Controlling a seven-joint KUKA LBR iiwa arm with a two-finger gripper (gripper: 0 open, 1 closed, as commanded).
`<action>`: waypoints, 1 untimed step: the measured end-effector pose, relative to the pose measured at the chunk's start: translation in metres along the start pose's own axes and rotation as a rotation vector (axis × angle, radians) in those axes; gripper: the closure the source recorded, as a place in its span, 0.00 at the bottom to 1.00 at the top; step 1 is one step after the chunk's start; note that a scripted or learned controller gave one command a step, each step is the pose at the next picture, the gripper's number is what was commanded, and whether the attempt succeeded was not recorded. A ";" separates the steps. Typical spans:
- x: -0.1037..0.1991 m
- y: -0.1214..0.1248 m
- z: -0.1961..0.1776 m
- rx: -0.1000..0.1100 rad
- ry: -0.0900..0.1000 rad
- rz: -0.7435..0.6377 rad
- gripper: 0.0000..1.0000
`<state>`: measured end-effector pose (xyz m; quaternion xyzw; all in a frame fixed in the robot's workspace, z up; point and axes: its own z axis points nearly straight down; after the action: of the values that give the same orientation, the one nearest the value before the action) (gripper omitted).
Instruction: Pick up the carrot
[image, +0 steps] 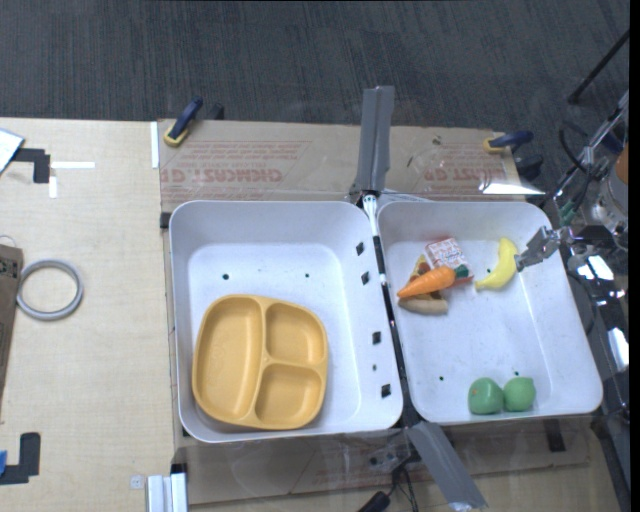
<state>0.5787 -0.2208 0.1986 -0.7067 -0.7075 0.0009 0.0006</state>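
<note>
Wood bench, dark carpet behind, two white bins on cardboard. Gripper (545, 245) at the right bin's (560, 330) far right rim, beside the banana (499, 266); jaw opening can't be judged here. Carrot (428, 283) lies left of the gripper past the banana, upper left of that bin, long axis roughly left-right, tip left, resting on a small tan item. Cardboard print unreadable. Left bin has a yellow divided plate (262, 362).

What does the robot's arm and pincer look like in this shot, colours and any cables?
At the right edge, the pincer is slim, grey metal, tapering to a thin tip. Behind it sit shiny silver and dark parts of the wrist, with thin dark cables looping above. A sliver of orange shows at the very edge. No markings are legible.
</note>
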 end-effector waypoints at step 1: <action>0.034 0.038 -0.037 -0.001 -0.001 0.260 0.00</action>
<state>0.6172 -0.1869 0.2356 -0.7923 -0.6101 0.0010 -0.0004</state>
